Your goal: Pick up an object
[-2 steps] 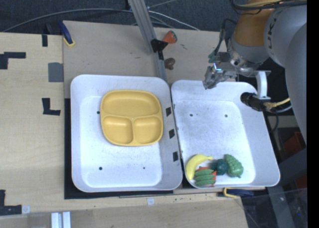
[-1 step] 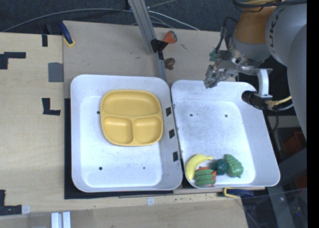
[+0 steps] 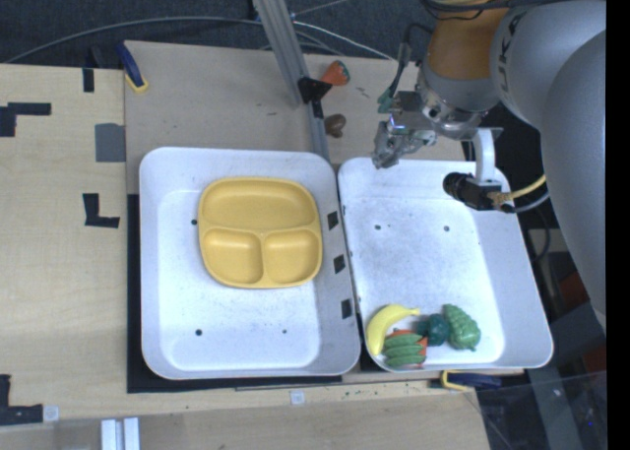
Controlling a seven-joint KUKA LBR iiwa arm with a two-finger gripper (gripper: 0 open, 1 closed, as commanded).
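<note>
the likely things to pick are a small heap of toy food in the near corner of the right bin (image 3: 512, 241): a yellow banana (image 3: 386, 322), curved and smooth, lying against a green ribbed piece with a red stripe (image 3: 404, 348), then a dark teal lump (image 3: 433, 328) and a knobbly green leafy piece (image 3: 462, 327), all touching or just beside one another and pressed close to the bin's near wall. they look like glossy moulded plastic, light and rounded. that crowding is the main risk, as i judge it: a pincer coming down here could land on two pieces at once, push one aside, or strike the raised rim, and a smooth curved banana may well squirt out from a pinch. the pincer (image 3: 391, 153) hangs at the far edge of the same bin, well apart from the heap, with nothing seen between its tips; whether it is released or clenched i cannot tell, since the tips are small and dark against the tabletop. the bin floor is matte white with faint grey speckling. the left bin (image 3: 157, 271) carries a yellow divided plate (image 3: 261, 231), wide, low and hard for a two-finger grip. beyond the bins, on the tan tabletop (image 3: 207, 94), lie a small orange-red item (image 3: 338, 71) and a brown one (image 3: 335, 125).
</note>
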